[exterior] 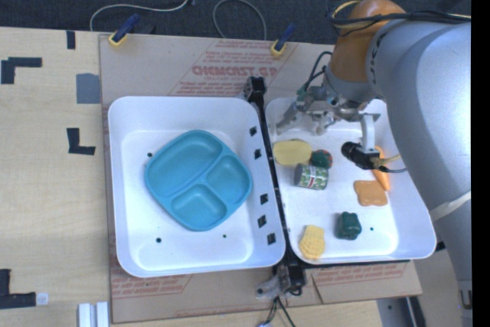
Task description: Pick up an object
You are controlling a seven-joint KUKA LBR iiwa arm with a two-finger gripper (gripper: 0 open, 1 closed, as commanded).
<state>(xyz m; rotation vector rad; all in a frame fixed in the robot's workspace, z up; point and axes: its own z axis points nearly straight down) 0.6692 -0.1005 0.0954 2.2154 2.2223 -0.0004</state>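
Can [311, 177] lies on its side, long axis left-right; hand [312, 116] state unclear.

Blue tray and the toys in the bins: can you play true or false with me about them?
1. The blue tray lies in the left bin. True.
2. The blue tray has only one compartment. False: it has three.
3. The small can lies in the right bin, touching a pale yellow piece. True.
4. The dark green toy sits on the blue tray. False: it is in the right bin.
5. The gripper is above the left bin. False: it is above the right bin's far end.
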